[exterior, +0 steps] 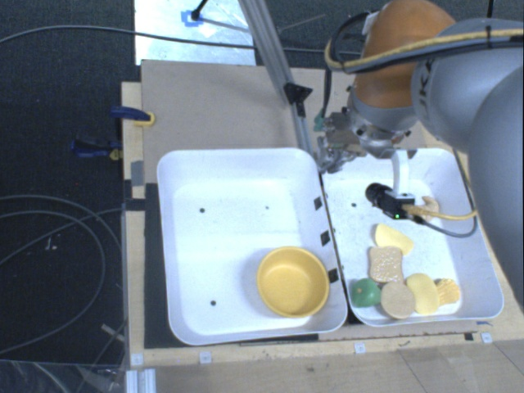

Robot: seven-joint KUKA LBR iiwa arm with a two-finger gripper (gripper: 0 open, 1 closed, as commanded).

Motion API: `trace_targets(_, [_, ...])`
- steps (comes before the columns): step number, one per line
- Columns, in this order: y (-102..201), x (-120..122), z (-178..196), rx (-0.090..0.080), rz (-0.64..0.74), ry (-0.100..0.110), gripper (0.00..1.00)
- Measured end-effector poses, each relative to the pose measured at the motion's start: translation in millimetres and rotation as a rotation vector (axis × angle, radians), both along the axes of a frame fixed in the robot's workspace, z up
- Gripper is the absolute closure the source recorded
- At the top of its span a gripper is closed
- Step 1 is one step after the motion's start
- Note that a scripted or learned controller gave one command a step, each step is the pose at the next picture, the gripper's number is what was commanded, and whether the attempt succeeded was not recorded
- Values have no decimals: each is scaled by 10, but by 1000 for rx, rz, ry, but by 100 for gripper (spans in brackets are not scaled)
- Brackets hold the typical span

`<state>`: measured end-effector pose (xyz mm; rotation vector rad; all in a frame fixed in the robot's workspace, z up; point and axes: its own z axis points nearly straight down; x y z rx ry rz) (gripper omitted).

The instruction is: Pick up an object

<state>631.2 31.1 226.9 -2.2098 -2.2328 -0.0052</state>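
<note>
My gripper [333, 154] hangs under the orange-banded wrist [399, 43], over the far left corner of the right bin [475, 244], close to the divider between the bins. No object shows in its grasp. Along the right bin's near side lie a pale yellow wedge [393, 237], a tan square cracker [385, 262], a green piece [366, 291], a round tan biscuit [399, 300], a yellow lump [423, 293] and a ridged yellow piece [447, 290]. A yellow bowl [292, 281] sits upright in the left bin [213, 219], near its front right corner.
A black cylinder with a green light [385, 198] and a yellow cable [442, 215] hang from the arm over the right bin. A small tan item [427, 204] lies beside them. A grey pole [270, 47] slants over the bench behind the bins.
</note>
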Motion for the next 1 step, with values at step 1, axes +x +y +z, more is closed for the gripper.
trace_targets(1, [626,-155,55,1,1,2,100])
